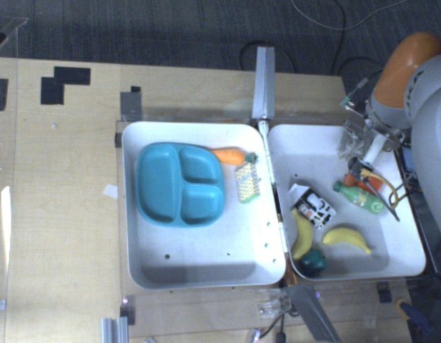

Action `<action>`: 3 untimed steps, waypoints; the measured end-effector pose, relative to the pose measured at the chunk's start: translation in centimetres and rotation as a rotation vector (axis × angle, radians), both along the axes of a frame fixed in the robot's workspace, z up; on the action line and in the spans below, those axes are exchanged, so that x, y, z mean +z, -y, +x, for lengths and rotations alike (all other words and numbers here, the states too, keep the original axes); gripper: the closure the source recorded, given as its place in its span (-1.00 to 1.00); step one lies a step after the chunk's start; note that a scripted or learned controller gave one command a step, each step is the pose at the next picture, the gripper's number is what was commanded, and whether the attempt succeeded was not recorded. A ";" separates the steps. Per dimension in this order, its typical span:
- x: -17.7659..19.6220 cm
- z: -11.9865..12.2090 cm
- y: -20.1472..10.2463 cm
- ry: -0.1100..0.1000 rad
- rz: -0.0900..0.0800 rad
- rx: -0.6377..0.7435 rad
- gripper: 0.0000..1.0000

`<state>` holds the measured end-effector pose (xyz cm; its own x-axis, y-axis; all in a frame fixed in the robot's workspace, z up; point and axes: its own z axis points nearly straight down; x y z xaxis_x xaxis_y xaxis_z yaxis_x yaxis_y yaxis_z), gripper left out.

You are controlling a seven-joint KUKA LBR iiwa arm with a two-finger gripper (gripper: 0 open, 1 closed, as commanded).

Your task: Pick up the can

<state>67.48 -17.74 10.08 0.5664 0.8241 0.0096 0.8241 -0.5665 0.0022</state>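
A small cylinder with a yellow and white pattern (247,184), which looks like the can, lies in the left bin (199,266) by its right wall, just below the carrot (229,156). My gripper (357,147) hangs over the far right part of the right bin (402,259), well away from that cylinder. Just below the gripper lie a green bottle (360,198) and a red-orange item (370,181). Nothing shows between the fingers.
A blue divided plate (179,183) fills the left bin's far half. The right bin holds a black-and-white box (314,209), two bananas (347,239) (302,238) and a dark green round object (313,262). A metal post (263,84) stands behind the divider.
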 end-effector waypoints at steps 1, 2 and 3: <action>10.4 -0.4 -2.1 -0.001 -0.005 -0.305 1.00; 10.3 -0.4 -2.1 -0.002 -0.005 -0.305 -1.00; -1.4 -2.1 -2.4 -0.002 -0.004 -0.408 -1.00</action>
